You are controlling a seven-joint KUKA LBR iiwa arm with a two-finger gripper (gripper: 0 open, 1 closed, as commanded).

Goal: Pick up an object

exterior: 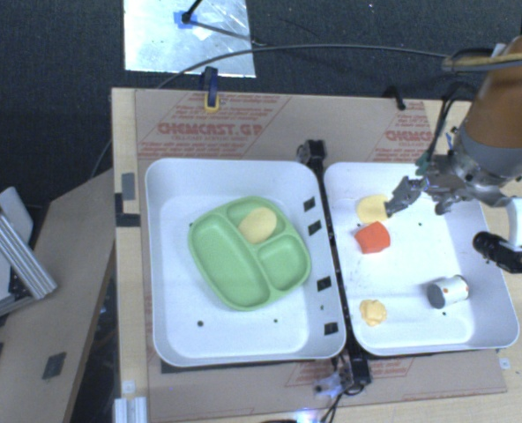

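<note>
2 shallow white bins side by side on a brown board-covered surface point(243, 122). Left bin point(182, 192) carries a green divided tray point(230, 271), set at a slant; a pale yellow rounded item point(259, 225) lies in the tray's upper small compartment. The long compartment and the other small one show only green.

Right bin point(481, 324) holds 4 loose things. A yellow piece point(370, 208) lies near the bin's upper left, and an orange-red block point(373, 238) sits just below it, touching or nearly so; contact cannot be told. A small yellow lump point(373, 311) rests near the bin's front wall, well apart from those 2. A small white and grey cylinder point(447, 291) lies on its side to the right of the lump, toward the middle of the bin floor.

Arm enters from the right, orange band and grey wrist above the right bin's upper right part. The tool point(406, 194) points leftward, its dark tip just beside the yellow piece on that piece's right. Whether it touches the piece cannot be told. Nothing is seen between the fingers; whether they stand wide or narrow cannot be told at this angle and blur. A dark fitting point(495, 247) juts out below the wrist, above the bin's right side
</note>
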